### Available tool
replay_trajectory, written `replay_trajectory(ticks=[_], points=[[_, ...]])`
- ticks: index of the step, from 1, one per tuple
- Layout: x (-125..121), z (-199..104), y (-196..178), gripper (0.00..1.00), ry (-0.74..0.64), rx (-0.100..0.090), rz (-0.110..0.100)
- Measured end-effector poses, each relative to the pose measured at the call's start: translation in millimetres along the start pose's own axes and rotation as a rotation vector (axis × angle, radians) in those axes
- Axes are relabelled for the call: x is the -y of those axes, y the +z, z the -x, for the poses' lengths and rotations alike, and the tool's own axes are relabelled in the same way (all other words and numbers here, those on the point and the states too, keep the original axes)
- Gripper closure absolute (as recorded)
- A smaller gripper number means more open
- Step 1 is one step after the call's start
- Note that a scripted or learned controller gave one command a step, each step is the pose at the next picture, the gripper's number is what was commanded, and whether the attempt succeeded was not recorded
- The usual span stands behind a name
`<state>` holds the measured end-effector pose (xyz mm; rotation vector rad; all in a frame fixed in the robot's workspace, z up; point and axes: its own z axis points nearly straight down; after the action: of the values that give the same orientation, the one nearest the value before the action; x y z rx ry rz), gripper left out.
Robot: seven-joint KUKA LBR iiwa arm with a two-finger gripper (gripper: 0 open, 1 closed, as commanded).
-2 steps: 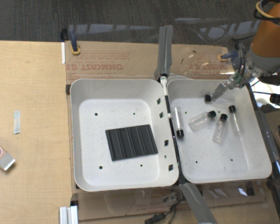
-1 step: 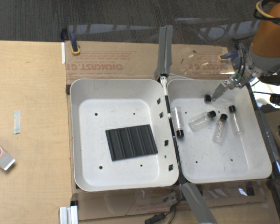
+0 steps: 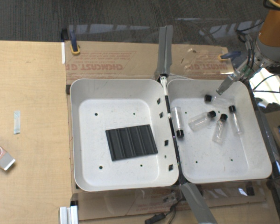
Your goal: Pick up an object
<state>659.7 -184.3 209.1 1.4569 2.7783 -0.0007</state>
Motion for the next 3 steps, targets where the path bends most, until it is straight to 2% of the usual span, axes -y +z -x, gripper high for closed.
replay_trajectory(ticks=[1, 2, 3], points=[[18, 25, 86, 0.0, -0.016, -0.002, -0.001], [46, 14, -17, 0.0, -0.29, 0.0, 0.001], [28, 28, 5, 0.0, -0.33, 0.0, 0.001]])
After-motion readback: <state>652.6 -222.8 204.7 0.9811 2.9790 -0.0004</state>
